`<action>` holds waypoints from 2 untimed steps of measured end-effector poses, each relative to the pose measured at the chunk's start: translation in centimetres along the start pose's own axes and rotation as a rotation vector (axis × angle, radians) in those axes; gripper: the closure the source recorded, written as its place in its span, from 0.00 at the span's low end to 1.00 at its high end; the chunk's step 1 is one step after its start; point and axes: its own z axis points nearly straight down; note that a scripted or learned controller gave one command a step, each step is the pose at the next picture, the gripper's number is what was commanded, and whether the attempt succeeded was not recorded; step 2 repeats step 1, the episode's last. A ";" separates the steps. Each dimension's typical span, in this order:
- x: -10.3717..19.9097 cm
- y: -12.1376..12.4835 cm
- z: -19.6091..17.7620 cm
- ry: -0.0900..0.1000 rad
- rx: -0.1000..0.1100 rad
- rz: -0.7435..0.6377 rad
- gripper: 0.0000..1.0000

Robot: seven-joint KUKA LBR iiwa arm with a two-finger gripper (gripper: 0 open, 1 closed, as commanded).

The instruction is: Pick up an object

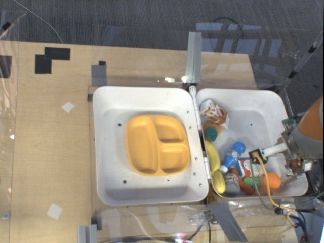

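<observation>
Wooden bench with two white bins side by side: the left bin [109, 151] holds just a yellow divided tray [157, 145] sitting flat in the middle, while the right bin [253, 105] has all the pickable stuff heaped in its lower left corner, probably slid there: a banana [212, 157], a blue bottle [233, 157], an orange ball [272, 180], a snack bag [214, 113]. The gripper [294, 167] sits at the frame's right edge over that bin's lower right, half cut off by the arm, so whether it's spread or pinching anything can't be told.

A yellow-orange plastic divided tray [156, 145] sits in a shallow white bin [109, 186]; a yellow banana [213, 158], an orange ball [272, 180] and a blue bottle [233, 156] fill the other.
</observation>
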 end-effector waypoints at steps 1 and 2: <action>0.1 0.0 -1.2 0.001 -0.002 -0.006 1.00; 0.1 0.0 -1.2 0.001 -0.002 -0.006 1.00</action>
